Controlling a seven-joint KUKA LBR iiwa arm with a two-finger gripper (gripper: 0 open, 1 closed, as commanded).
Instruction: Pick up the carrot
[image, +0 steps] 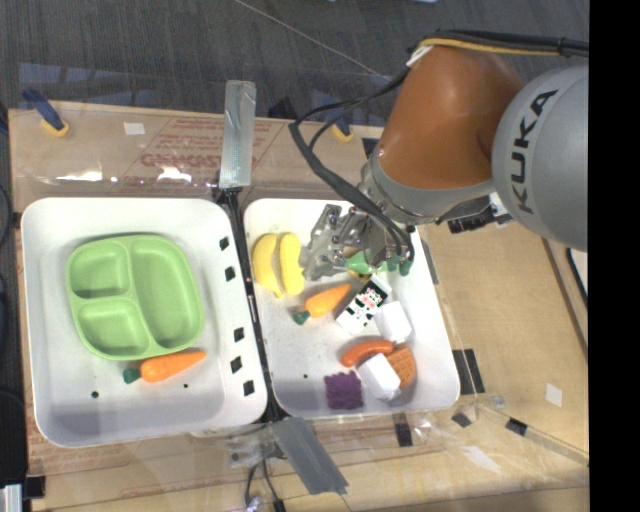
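Note:
Two carrots are in view. One orange carrot (330, 299) with a green tip lies in the middle of the right bin (432, 320), pointing up to the right. A second carrot (170, 366) lies in the left bin (40, 300), just below the green plate. My gripper (335, 245) hangs low over the right bin, just above and behind the right carrot, between it and the bananas. Its metal fingers (322, 240) point down and left, with nothing seen between them.
Yellow bananas (276, 263) lie at the right bin's left side. A green divided plate (135, 295) sits in the left bin. A black-and-white card (365, 304), white blocks (393, 321), a sausage (366, 351), a waffle piece (402, 364) and purple grapes (344, 391) crowd the right bin's lower part.

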